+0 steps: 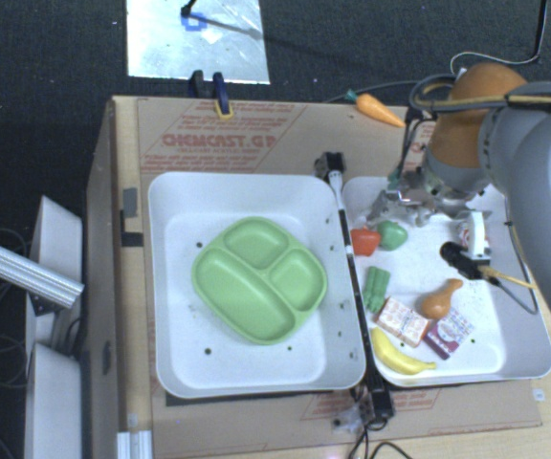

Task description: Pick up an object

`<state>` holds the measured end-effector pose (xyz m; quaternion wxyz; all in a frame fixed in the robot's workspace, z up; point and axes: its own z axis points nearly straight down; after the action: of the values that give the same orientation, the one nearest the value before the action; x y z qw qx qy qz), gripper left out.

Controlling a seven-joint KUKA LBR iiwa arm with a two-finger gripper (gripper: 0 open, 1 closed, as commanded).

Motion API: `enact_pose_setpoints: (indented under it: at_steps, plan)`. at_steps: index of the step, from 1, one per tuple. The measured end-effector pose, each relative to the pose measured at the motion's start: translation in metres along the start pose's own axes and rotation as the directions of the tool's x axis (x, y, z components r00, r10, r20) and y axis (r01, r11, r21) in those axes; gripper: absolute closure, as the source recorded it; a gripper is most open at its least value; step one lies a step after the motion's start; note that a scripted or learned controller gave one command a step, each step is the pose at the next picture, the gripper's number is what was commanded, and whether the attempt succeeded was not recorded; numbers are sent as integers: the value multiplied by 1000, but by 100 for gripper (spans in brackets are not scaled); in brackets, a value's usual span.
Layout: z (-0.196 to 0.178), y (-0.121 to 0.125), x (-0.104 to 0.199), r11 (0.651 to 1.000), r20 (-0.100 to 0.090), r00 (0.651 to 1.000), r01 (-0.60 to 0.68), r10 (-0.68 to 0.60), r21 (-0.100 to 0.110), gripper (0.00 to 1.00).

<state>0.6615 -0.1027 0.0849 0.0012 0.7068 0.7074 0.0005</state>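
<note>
gripper is low over the far-left corner of the right bin. green lump sits just below it in view, right at the tip, can't tell if they touch. nothing visibly gripped, and can't tell whether the gripper is open or closed from this angle

lump: pale green, rounded, smooth, lying on the bin floor. red piece touches it on its left, against the wall between the bins

rest of the right bin, nearer the camera: green block, white-and-red box just beside it, banana at the near edge, brown pear-shaped piece mid-bin, red-and-white packet just right of the box. all apart from the gripper, only the lump and red piece are close to it

arm: grey, comes in from the right, orange band above the wrist, wrist pointed down and slightly left into the bin's far end

left bin: green plate, three compartments, roughly centred, turned at an angle to the bin walls. carrot lies on the bench behind the right bin, outside both bins
</note>
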Motion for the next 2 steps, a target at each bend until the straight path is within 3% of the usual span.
enact_pose_setpoints:
  at_steps: [1,2]
  plan:
    - [0,8,15,1000,-1,1000,4,-4,-1,0]
    - [0,-29,17,1000,-1,1000,0,0,1,0]
